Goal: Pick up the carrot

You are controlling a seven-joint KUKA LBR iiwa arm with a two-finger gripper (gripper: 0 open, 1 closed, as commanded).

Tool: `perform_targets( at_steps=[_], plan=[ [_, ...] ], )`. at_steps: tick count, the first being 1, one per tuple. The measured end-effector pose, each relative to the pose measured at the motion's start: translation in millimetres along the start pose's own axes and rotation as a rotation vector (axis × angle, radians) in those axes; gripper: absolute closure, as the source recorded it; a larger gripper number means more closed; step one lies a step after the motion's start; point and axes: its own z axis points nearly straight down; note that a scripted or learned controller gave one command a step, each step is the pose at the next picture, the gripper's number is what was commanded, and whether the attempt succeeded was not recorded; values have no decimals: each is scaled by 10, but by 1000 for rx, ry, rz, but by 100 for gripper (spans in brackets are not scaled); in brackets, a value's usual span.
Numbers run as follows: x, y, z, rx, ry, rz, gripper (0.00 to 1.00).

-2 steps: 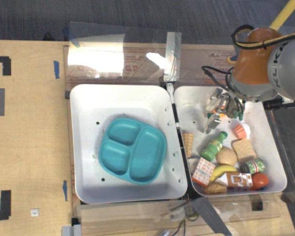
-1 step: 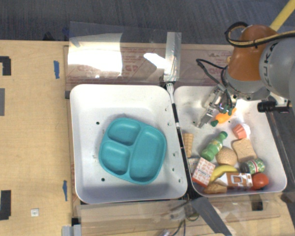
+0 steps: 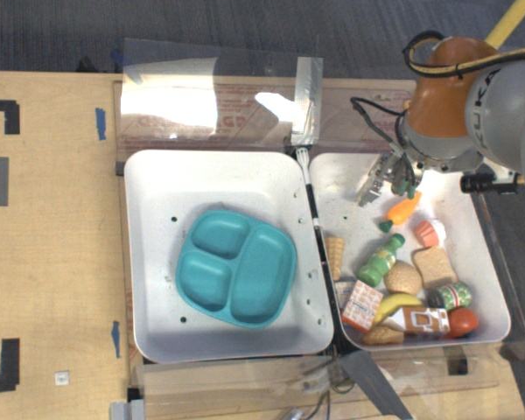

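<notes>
The carrot (image 3: 402, 210) is small and orange with a green top, and it lies tilted in the upper middle of the right bin (image 3: 494, 261). My gripper (image 3: 387, 185) hangs just above and to the left of it, below the orange wrist band. The fingers (image 3: 368, 191) are spread open with nothing between them. One fingertip is close to the carrot's orange end, and I cannot tell whether they touch.
Below the carrot is a pile of toy food: a green bottle (image 3: 381, 263), bread slice (image 3: 433, 265), banana (image 3: 398, 303), ketchup bottle (image 3: 424, 320), tomato (image 3: 464, 322) and cone (image 3: 334, 254). A teal divided plate (image 3: 236, 268) sits in the left bin (image 3: 149, 191).
</notes>
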Motion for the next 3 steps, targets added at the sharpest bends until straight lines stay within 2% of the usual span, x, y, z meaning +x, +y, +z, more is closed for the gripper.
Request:
perform_targets(
  at_steps=[1, 2, 3],
  plan=[
    [216, -532, 120, 1, 8, -194, 100],
    [192, -512, -9, -1, -1, -195, 100],
    [-244, -483, -718, 0, 2, -242, 100]
  ],
)
